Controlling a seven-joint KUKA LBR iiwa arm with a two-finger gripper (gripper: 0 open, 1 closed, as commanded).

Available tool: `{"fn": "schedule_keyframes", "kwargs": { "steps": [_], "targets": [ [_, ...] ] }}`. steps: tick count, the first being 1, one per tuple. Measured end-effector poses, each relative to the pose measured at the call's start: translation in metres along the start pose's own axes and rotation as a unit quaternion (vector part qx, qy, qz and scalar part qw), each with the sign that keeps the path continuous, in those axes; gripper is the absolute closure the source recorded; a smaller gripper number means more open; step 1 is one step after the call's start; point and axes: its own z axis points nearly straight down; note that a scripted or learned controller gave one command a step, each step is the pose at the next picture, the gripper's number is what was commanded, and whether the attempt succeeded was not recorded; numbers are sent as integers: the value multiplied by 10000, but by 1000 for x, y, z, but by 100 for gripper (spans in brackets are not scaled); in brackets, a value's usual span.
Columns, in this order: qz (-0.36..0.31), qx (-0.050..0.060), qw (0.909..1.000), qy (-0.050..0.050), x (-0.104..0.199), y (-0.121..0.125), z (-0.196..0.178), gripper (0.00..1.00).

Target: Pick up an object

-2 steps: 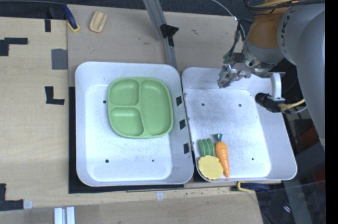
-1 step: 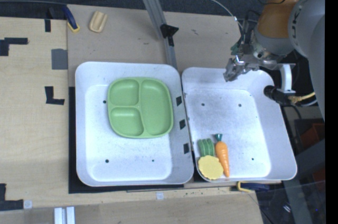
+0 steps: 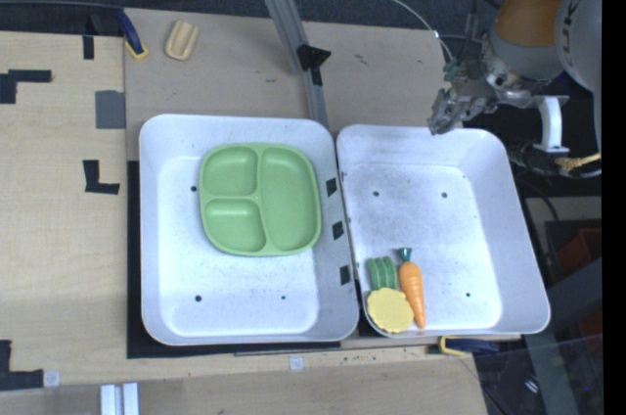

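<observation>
A toy carrot (image 3: 412,292), orange with a green top, is seen lying lengthwise in the lower left corner of the right bin (image 3: 479,207), in the lower middle of the frame. It is pressed against a round yellow piece (image 3: 389,310) and a green ribbed piece (image 3: 381,273). Nothing is lifted yet; the approach step is judged to be in hand. The hand (image 3: 445,113) is poised over the bin's upper rim, at the upper right, well apart from the toys, with nothing between its fingers; whether it is released or clenched cannot be told. A reach down-frame and leftward is called for next. A green divided plate (image 3: 260,199) is held in the left bin (image 3: 166,237).
</observation>
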Motion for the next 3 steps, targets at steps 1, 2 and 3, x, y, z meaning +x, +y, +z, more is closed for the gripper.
{"fn": "schedule_keyframes", "kwargs": {
  "steps": [1, 2, 3],
  "targets": [
    [-27, 26, 10000, 15, 58, -13, -6, 100],
    [-28, 27, 10000, 15, 107, -17, -11, 100],
    [-25, 37, 10000, 11, 158, -27, 5, 100]
  ]
}}
